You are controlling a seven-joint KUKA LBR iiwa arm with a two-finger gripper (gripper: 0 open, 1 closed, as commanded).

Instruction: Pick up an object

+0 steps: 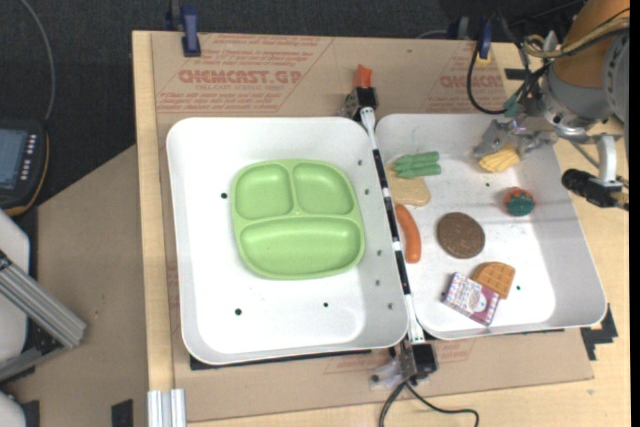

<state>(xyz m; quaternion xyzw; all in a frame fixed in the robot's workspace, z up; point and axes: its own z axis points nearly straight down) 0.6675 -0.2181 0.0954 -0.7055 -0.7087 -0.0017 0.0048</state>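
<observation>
You found the gripper point(505, 140) at the far right of the right bin point(570, 300), just above a yellow toy piece point(498, 159); whether its jaws gripped it could not be told. The piece was probably light, stiff plastic, best taken across its narrow width. The left bin point(200, 315) held a green divided plate point(296, 218).

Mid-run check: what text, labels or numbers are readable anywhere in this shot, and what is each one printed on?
"CHEMCAST GP": large red letters on the brown board behind the bins, partly faded.
Smaller red lines under and around that print on the board: too blurred to read.
Purple and white packet in the right bin: has printing, too small to read.
Dark device at the left edge: screen unreadable.
</observation>
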